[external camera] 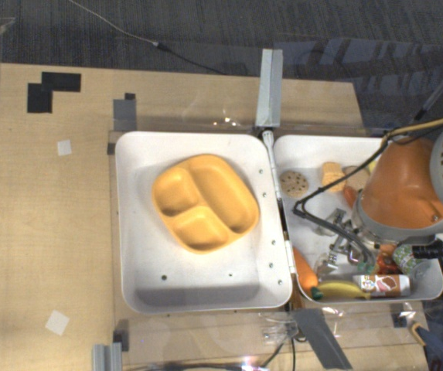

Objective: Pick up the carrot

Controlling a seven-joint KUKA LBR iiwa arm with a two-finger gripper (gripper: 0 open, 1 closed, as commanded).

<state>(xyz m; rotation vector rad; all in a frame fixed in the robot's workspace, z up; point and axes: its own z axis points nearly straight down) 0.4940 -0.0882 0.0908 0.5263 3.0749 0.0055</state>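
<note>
Nearest the lens, the grey arm (414, 184) covers much of the right bin (360, 144); whether its jaws are apart I cannot tell. Aim them low at the carrot (304, 270), wedged against the bin's left wall, banana (343, 289) touching: little room, so approach from above.

The arm (437, 168) comes in from the right side, grey at its upper part with a broad orange band (403, 180) just above the wrist. Below the band the wrist (391, 224) points down and to the left. The gripper (337, 257) hangs at its lower-left end, a cluster of dark metal parts, tilted rather than straight down. A black cable (322, 195) loops out to the left of the wrist and back to the tool. The fingertips are too small and cluttered to read; they look low.
</note>
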